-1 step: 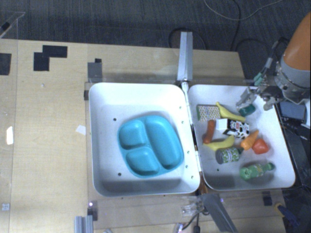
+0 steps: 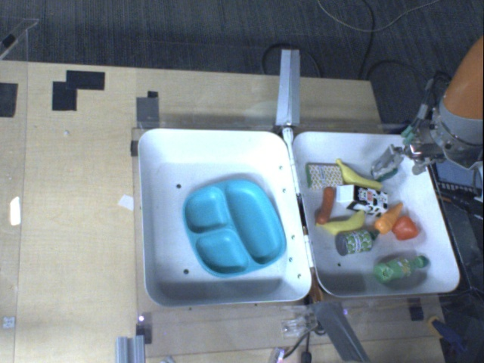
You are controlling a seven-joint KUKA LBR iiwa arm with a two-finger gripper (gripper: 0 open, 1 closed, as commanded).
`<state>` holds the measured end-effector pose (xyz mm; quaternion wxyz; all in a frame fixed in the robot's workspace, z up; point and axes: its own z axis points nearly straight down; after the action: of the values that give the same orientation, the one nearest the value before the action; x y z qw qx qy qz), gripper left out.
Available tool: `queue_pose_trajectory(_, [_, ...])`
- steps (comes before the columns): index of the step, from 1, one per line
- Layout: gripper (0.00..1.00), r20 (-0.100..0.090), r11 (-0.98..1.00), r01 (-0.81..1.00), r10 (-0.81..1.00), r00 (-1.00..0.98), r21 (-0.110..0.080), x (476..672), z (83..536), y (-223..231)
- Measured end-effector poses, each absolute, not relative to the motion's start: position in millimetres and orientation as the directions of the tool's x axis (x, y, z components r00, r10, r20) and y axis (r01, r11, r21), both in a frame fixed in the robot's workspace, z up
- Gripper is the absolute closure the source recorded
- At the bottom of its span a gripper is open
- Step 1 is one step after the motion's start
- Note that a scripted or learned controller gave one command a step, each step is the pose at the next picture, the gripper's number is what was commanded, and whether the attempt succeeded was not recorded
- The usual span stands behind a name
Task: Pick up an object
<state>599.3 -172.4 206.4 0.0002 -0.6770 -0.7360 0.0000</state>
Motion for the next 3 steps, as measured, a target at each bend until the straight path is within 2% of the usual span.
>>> queue_pose_trajectory(1, [0.0,-0.006,0.245,0.969,0.969,-0.245,0.017,620.9,109.7,-111.3])
queue_pose_trajectory(2, [0.0,-0.002,0.227,0.974,0.974,-0.227,0.007,657.7,87.1,-166.8])
queue_pose_trajectory(3, [1.0,-0.002,0.231,0.973,0.973,-0.231,0.01,659.6,98.6,-165.0])
